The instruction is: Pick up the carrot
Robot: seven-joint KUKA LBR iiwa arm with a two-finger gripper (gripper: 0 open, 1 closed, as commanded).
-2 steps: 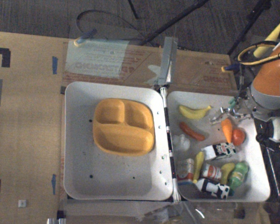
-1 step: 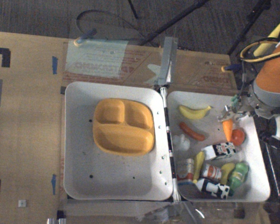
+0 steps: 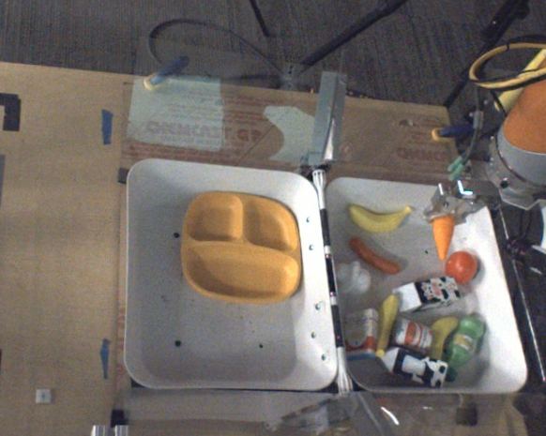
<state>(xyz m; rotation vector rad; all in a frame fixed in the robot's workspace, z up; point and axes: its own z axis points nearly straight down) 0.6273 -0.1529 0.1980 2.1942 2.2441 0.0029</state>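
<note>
Since the carrot (image 3: pixel 442 236) hangs tip-down w/ its top between the gripper (image 3: pixel 448 209) fingers, upper right, we judge it's gripped.

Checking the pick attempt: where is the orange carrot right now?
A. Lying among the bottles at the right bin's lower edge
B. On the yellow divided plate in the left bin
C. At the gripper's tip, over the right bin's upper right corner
C: the orange carrot hangs point-down directly beneath the gripper, above the right white bin.
</note>
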